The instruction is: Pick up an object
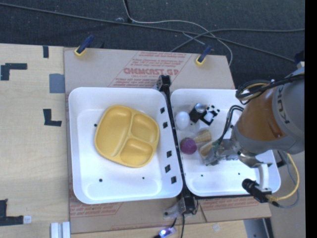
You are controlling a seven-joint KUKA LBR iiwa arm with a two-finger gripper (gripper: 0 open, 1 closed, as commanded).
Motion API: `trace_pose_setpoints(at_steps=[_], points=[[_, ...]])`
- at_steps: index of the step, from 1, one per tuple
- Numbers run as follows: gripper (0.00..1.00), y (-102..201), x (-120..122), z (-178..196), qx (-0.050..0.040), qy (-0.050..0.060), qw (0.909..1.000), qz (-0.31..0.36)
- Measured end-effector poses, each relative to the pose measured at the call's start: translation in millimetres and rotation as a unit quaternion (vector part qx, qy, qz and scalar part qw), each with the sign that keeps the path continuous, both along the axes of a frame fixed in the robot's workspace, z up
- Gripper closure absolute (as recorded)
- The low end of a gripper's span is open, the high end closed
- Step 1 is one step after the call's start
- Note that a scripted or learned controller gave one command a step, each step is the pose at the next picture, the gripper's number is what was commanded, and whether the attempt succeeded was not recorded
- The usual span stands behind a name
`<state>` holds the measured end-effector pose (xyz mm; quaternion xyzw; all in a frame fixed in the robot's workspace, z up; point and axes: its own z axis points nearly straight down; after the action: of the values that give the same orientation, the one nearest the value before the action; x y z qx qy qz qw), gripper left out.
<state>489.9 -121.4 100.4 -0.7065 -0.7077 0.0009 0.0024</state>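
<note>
The hand (214, 156) sat low in the right bin (224, 186), just right of the purple ball (187, 145) and tan block (203, 136); its opening could not be told. A good grasp would centre on one object, clear of neighbours.

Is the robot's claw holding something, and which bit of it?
It cannot be told. The claw is down in the right bin, next to the tan block and purple ball.
</note>
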Motion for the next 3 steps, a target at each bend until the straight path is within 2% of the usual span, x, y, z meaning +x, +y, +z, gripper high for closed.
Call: trace_pose_setpoints(at_steps=[1,2,3], points=[[1.00,-5.1,2.1,61.6,-0.0016,-0.004,1.0000,0.000],[1.00,-6.9,10.0,106.6,-0.0016,-0.004,1.0000,0.000],[1.00,-9.2,1.4,162.5,-0.0017,-0.004,1.0000,0.000]])
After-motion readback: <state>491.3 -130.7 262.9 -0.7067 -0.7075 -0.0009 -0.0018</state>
